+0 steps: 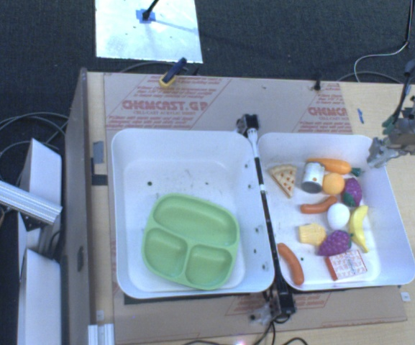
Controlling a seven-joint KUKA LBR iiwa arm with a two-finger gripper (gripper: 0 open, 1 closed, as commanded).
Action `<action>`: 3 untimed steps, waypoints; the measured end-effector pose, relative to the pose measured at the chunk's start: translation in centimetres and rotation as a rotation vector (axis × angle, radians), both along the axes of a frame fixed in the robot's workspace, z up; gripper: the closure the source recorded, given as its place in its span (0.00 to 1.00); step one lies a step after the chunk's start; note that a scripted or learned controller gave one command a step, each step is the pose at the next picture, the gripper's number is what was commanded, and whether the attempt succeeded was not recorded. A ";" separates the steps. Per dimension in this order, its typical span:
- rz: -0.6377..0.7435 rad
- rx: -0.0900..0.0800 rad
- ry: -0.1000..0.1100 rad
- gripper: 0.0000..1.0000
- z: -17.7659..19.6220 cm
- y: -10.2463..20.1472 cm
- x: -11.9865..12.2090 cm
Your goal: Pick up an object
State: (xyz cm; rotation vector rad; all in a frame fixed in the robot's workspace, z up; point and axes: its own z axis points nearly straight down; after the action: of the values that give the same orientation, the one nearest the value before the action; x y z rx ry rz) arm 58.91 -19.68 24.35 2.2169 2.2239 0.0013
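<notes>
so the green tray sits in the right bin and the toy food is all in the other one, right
Not quite: the camera view shows the green tray in the left bin, not the right. The toy food is all in the other one, the right bin, with the gripper at that bin's far right rim.

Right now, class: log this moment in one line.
arm: at right bin far-right rim | gripper: nothing seen held | toy food: in right bin | green tray: left bin

The board (pixel 193 106) under the bins apparently reads "CHEMCAST GP", repeated.
</notes>
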 end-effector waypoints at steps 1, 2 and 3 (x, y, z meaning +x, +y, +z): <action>0.001 0.002 0.004 0.00 -15.1 3.1 1.3; 0.000 0.002 0.007 0.00 -16.0 5.6 5.9; 0.003 0.001 0.003 1.00 -14.8 5.6 6.0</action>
State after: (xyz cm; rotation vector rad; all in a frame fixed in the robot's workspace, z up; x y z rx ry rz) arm 64.93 -14.10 9.52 2.2155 2.2298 -0.0014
